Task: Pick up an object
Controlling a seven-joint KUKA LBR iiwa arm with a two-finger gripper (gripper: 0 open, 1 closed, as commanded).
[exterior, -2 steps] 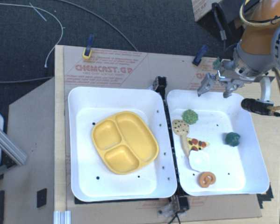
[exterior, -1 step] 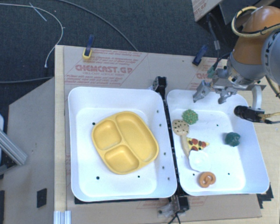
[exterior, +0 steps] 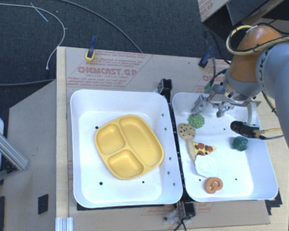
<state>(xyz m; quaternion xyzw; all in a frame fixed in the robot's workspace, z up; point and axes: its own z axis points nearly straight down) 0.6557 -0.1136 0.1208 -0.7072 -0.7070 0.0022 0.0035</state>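
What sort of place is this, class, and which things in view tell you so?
Probably a robotics lab bench: a robot arm reaches over two white bins, clamps hold a cardboard sheet, and toy food such as a pretzel lies beside a yellow divided tray.

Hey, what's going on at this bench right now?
A robot arm is reaching in over the right bin, its gripper low near the bin's far left corner, just above a green broccoli piece. Nothing shows between its jaws. Also in that bin lie a cookie, a pizza slice, a pretzel and a dark green item. The left bin holds a yellow divided tray.
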